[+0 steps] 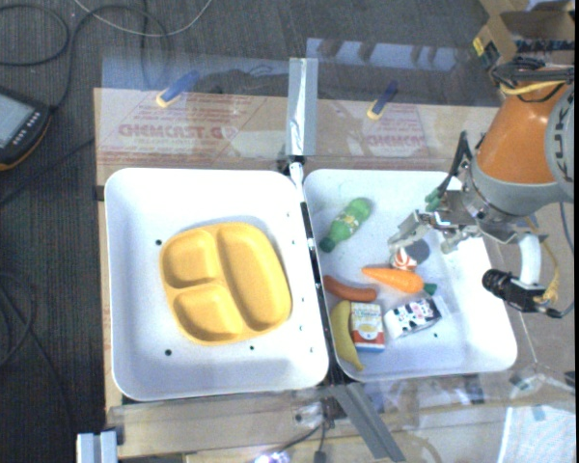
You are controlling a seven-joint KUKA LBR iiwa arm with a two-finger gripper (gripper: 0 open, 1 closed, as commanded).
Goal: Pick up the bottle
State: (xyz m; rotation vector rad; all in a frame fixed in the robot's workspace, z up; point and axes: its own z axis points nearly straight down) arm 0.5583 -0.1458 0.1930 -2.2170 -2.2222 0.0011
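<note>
Well, the gripper (420,231) hovered low in the right bin (482,340), its 2 fingers spread wide with nothing between them. The green bottle (346,222) lay tilted just left of it, untouched, above the carrot (394,279) and sausage (350,289).

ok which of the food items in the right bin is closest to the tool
The carrot. It lies just below the tool, while the green bottle, sausage, banana and juice carton sit farther left or lower.
</note>
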